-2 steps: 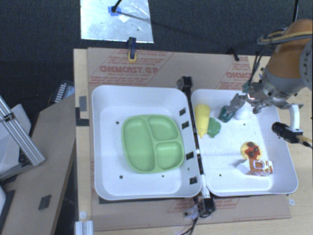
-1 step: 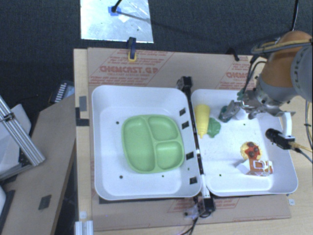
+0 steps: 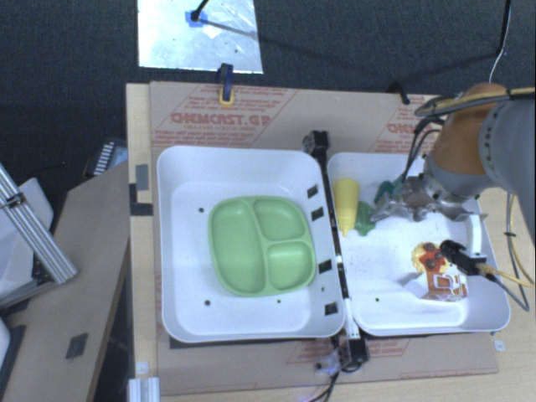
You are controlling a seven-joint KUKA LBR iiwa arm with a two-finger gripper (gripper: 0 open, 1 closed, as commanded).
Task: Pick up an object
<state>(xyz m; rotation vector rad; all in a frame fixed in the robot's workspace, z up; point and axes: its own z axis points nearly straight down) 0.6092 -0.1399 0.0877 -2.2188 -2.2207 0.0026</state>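
Clutter at the near end of the right bin (image 3: 394,304): a white-and-orange wrapper (image 3: 445,287) sits by the front right corner, with an orange-red toy (image 3: 429,258) touching it just behind. Neither is under the gripper.

Farther back, the gripper (image 3: 383,210) is low over the bin's middle, pointing left from the grey arm (image 3: 502,145). Whether it is clamped, released or grasping anything cannot be told, because the tip blurs into the things beside it.

Likely target, as a judgement: the dark green toy (image 3: 387,193) right at the gripper tip, touching it or nearly so. Just left of that is a light green piece (image 3: 365,219). Next comes a yellow toy (image 3: 346,203) lying lengthwise along the divider between the bins, with the light green piece against its side. All three crowd together, so a grab may catch two at once or shove one away.

Handling guess: small, light, probably plastic or rubbery play food, not fragile. It looks smooth and maybe slippery, and a rounded shape could squirt out of a pinch. The best hold looks like across the narrow middle of the dark green toy, on the side away from the yellow toy.

The left bin (image 3: 184,224) holds a green divided plate (image 3: 251,249), flat and well apart from the gripper. It is wide and thin, hard to pinch except at the rim. Beyond the bins, cardboard (image 3: 251,111) lies under them, with a shiny sheet (image 3: 197,23) on the dark floor.
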